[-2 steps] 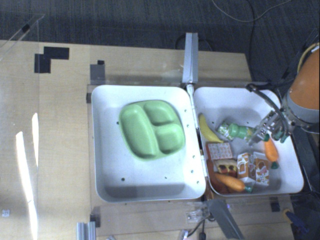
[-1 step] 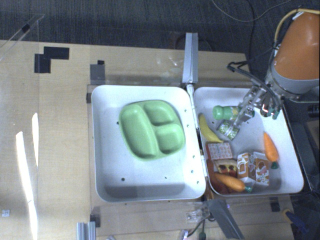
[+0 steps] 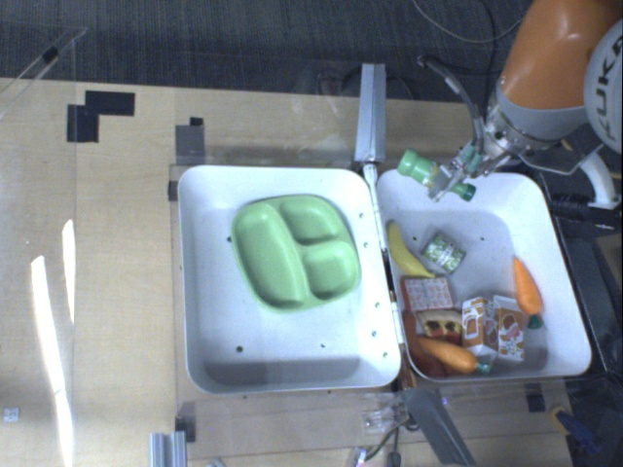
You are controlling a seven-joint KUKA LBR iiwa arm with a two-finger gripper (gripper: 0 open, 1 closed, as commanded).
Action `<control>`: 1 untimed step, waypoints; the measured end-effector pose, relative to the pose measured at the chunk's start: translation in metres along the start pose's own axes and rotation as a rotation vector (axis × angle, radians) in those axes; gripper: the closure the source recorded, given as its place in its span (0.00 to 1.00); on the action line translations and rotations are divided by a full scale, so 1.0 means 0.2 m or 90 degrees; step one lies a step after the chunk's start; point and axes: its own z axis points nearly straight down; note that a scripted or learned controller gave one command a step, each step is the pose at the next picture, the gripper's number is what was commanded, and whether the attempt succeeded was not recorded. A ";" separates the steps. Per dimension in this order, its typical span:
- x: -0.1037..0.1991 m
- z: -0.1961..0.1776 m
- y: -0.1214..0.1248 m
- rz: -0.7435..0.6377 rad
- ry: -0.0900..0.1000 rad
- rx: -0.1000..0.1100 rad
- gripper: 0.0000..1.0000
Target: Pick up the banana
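1. Camera view looks down on the desk (image 3: pixel 117 290), where two shallow white bins sit side by side, and the arm (image 3: pixel 569 52) with its orange band comes in from the far right corner.
2. And there is the end effector (image 3: pixel 450 181), hanging over the far left corner of the right bin (image 3: pixel 560 251), low and tilted toward the left.
3. It's got something already: a small green bottle (image 3: pixel 417 167) lies crosswise at its tip, with green showing on both sides of the fingers, so they look pinched on that bottle.
4. Our banana (image 3: pixel 404 252) lies flat in the right bin, right along its left wall, yellow and gently curved, running from far to near.
5. Banana and end effector are apart; the banana sits nearer to us and slightly left of the tip.
6. Just right of the banana lies a small green can (image 3: pixel 444 253) on its side.
7. Nearer still, a checked packet (image 3: pixel 428 292), two small cartons (image 3: pixel 494 327), and an orange carrot-like piece (image 3: pixel 446 355) crowd the near end.
8. Another carrot (image 3: pixel 527 287) stands along the right side of that bin.
9. Over in the left bin (image 3: pixel 204 358), a green divided tray (image 3: pixel 295 251) rests in the middle, slightly turned.
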 end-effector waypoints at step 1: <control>0.09 0.41 -0.41 -0.122 0.001 0.001 1.00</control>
